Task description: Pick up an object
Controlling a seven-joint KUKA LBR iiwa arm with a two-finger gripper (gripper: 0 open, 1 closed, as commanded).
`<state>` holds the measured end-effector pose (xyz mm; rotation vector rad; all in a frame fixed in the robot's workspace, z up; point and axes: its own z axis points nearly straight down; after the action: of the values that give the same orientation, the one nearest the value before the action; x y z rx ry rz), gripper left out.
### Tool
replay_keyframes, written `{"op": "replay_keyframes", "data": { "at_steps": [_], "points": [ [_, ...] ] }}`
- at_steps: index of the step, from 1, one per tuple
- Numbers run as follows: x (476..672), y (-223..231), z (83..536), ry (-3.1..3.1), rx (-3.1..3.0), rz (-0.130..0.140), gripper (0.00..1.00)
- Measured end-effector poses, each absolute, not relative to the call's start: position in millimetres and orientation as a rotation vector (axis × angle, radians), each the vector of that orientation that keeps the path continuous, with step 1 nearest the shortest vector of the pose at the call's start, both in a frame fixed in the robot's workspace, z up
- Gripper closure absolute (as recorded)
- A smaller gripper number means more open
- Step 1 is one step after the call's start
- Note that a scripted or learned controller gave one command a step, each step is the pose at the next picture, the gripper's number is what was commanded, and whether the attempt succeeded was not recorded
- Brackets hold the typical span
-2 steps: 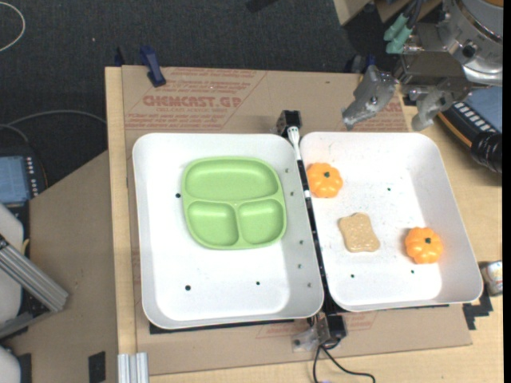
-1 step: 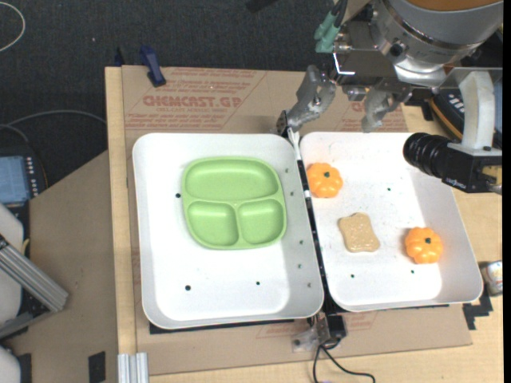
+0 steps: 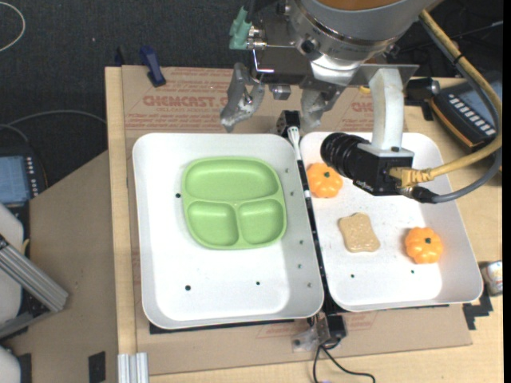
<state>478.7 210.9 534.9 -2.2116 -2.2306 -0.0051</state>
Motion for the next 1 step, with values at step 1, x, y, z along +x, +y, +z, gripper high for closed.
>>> {"op": "replay_keyframes", "data": {
  "at_steps": [1],
  "points": [
    [479.4,207.3,546.1,-2.224,-2.220,-0.008,1.00]
  ]
}}
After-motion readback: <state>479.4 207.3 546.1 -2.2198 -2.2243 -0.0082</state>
